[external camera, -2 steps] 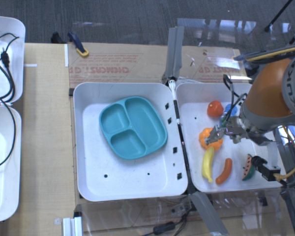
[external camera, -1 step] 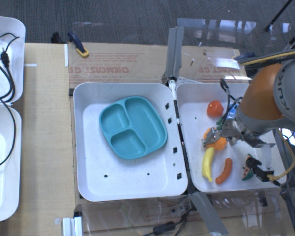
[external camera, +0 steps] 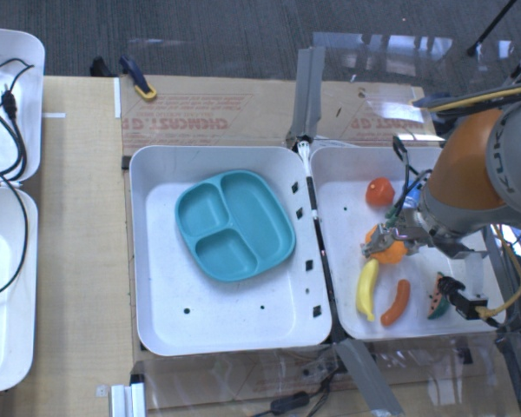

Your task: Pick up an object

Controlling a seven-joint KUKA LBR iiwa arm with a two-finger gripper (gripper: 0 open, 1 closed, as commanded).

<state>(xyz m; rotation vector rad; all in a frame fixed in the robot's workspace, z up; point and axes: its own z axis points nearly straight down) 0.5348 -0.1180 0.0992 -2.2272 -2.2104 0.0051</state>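
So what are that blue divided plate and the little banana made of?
The blue divided plate looks like moulded plastic: one even teal colour, rounded compartment walls, a soft matte sheen. The banana seems a plastic toy, uniformly yellow and smooth, though rubber or foam can't be ruled out from here.

Bright, even light (glare top right).

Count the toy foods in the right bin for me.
5: a tomato at the back, an orange piece under the gripper, a banana, a sausage, a watermelon slice. The arm may hide others.
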